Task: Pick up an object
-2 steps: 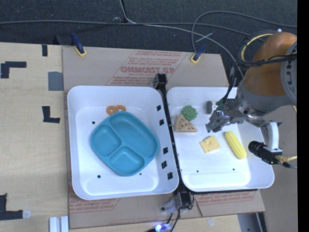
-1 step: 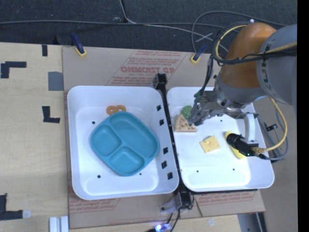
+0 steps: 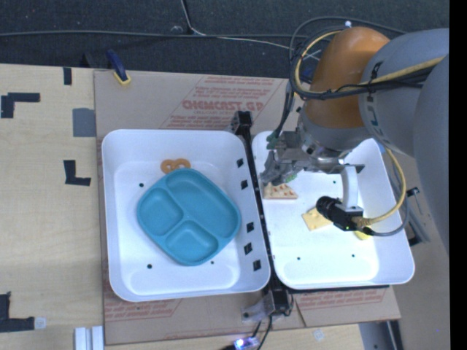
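My gripper (image 3: 281, 172) hangs low over the left part of the right bin (image 3: 343, 268), directly above a tan waffle-patterned piece (image 3: 280, 191) that lies on the bin floor. A yellow cheese-like wedge (image 3: 315, 219) lies a little to the right of it. In the left bin (image 3: 117, 195) rests a blue divided plate (image 3: 188, 216), with a small orange pretzel (image 3: 174, 166) at its far edge. The arm's wrist covers the finger area from above.
A black divider strip (image 3: 252, 188) runs between the two bins. A black-and-yellow cable connector (image 3: 343, 215) hangs from the arm over the right bin. Cardboard lies under the bins, and a blue-and-yellow clamp (image 3: 117, 68) sits at its far left corner.
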### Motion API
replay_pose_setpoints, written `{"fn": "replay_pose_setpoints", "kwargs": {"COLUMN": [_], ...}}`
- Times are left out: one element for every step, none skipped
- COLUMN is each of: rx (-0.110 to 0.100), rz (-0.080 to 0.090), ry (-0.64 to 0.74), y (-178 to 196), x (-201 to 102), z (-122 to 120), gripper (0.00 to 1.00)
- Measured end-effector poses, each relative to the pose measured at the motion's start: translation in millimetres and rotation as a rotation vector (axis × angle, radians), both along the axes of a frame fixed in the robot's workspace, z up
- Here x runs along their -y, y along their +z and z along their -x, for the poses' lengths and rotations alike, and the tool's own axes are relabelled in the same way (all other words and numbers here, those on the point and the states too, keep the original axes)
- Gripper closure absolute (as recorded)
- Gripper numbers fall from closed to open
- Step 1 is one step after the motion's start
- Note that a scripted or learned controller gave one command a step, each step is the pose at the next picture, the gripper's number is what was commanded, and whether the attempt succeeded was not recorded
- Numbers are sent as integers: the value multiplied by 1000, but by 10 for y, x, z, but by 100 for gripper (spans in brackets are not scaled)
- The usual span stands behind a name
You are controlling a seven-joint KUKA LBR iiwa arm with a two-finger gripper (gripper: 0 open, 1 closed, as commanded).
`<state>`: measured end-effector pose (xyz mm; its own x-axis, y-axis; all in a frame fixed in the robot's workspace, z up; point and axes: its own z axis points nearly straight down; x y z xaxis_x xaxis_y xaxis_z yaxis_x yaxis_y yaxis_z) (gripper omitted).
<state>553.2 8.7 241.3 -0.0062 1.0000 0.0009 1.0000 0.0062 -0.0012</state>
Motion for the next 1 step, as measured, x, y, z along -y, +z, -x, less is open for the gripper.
{"fn": "replay_pose_setpoints", "kwargs": {"rx": [-1], "rz": [1], "ry": [-1], "y": [-181], "x": [-518], "z": [-118], "gripper": [100]}}
